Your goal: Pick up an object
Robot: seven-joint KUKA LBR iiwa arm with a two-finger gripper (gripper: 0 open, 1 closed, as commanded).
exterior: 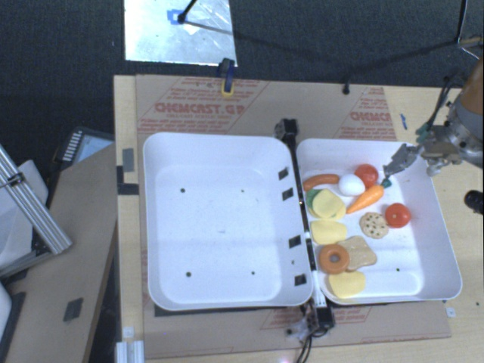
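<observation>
The right bin [439, 237] holds several toy foods. Along its left side lie a sausage [321, 181], a white egg [351, 184], a yellow-green fruit [327, 203], a yellow slice [329, 231], a donut [333, 259], a toast slice [361, 252] and another yellow piece [346, 283]. Nearer the middle are a red tomato [367, 173], a carrot [366, 198], a cookie [373, 224] and a second tomato [398, 215]. My gripper [393, 171] hangs over the bin's far right part, its tip just right of the first tomato, with nothing seen in it.
The left bin [219, 218] sits beside the right one, joined by a black clipped divider [296, 203]. Both rest on a cardboard sheet [197, 100]. A shiny metal plate [180, 20] lies beyond the bench, and a cable crosses the dark floor.
</observation>
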